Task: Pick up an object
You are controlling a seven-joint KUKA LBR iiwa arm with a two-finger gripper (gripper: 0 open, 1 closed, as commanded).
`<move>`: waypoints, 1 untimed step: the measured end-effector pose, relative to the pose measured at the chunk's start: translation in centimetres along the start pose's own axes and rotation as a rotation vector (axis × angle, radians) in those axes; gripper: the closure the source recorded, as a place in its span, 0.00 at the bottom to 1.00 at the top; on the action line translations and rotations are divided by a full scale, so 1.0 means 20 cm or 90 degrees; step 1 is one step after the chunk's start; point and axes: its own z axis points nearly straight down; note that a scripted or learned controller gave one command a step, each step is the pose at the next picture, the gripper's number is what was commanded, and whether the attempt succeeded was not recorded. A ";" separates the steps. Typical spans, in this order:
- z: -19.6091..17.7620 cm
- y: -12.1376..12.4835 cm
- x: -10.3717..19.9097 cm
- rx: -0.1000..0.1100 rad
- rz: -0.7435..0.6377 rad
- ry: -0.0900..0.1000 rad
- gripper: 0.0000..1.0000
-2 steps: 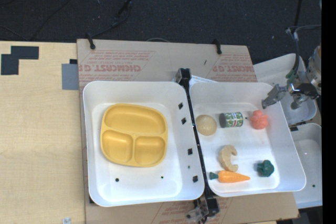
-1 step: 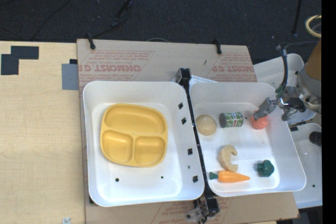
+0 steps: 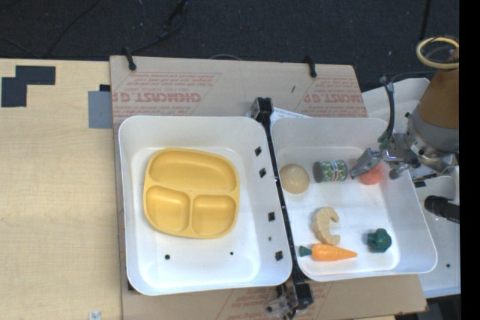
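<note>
In the right bin [image 3: 405, 255], a pale round ball [image 3: 294, 178] sits at the left wall, with a small green-labelled can [image 3: 330, 171] on its side just right of it. A red-orange piece [image 3: 370, 174] lies near the upper right. Lower down lie a beige curved piece [image 3: 326, 225], a carrot [image 3: 331, 253] and a dark green lump [image 3: 379, 240].

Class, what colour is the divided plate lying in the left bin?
The divided plate is plain yellow, seen clearly in the camera view.

yellow plastic divided plate [image 3: 192, 192] sits in the left white bin [image 3: 129, 161]; orange toy carrot [image 3: 331, 253], green can [image 3: 330, 171] in the right white bin [image 3: 421, 236].
</note>
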 end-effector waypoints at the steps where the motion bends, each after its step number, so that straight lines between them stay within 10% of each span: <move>1: 0.31 -0.04 0.01 0.001 0.000 0.000 0.00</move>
